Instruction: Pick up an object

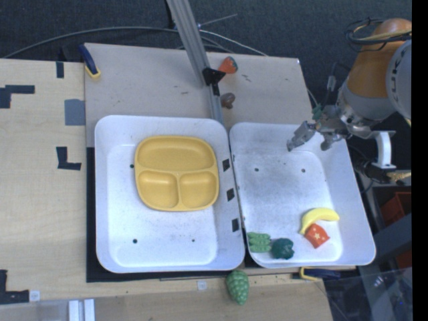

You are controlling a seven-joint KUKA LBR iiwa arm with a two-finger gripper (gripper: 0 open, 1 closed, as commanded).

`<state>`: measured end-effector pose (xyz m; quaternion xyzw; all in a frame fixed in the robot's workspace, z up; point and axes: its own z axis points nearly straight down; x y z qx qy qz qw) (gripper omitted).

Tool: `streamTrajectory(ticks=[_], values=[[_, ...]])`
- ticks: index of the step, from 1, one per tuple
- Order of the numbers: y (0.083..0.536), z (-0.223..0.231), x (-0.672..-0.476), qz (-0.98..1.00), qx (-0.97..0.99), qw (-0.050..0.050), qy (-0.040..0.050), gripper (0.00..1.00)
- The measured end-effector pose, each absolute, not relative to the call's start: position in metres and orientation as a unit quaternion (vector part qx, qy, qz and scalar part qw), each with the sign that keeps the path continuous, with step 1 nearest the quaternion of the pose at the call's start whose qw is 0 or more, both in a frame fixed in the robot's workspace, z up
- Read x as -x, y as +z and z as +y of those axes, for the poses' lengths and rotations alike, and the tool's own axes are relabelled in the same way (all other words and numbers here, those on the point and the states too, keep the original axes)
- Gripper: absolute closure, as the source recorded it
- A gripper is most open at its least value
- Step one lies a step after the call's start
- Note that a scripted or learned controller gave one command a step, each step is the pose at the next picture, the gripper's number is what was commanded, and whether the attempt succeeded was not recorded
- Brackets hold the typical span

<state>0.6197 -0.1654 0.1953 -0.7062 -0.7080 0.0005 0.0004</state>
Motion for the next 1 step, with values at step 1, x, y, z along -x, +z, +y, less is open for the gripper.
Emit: streamTrajectory(ticks=[1], values=[[0.1953, -0.1655, -0.6197, -0.708, 0.706, 0.0, 0.0007, 0.0]])
